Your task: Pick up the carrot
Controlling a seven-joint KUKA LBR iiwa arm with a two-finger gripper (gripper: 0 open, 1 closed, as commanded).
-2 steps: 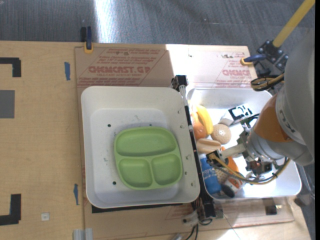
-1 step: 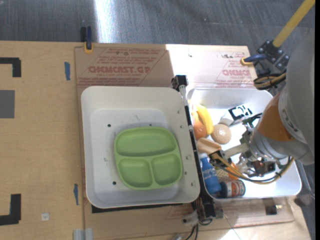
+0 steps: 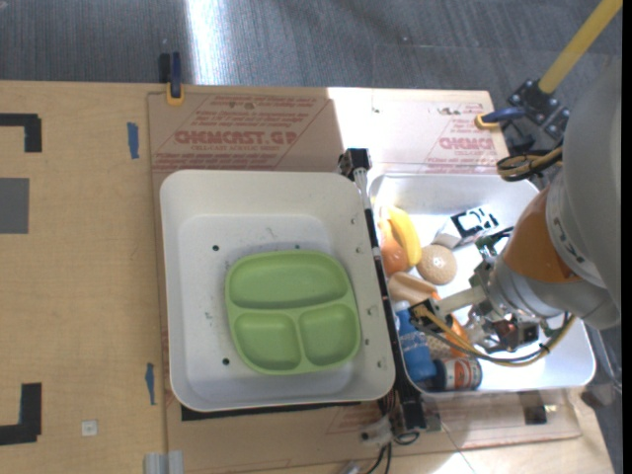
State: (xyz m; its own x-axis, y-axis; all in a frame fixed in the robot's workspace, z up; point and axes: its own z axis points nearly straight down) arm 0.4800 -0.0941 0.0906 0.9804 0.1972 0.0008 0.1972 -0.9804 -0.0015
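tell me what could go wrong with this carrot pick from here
1. The carrot lies tight among other things in the right bin; the gripper may nudge or grab a neighbour such as the blue bottle.
2. The carrot looks thin and slanted, so it might slip out on lifting.
3. The arm hides part of the bin.

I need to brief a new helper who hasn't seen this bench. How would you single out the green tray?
Find the left white bin of the two side by side. The green tray lies flat in its middle; it alone has three compartments, while the food items are all in the right bin.
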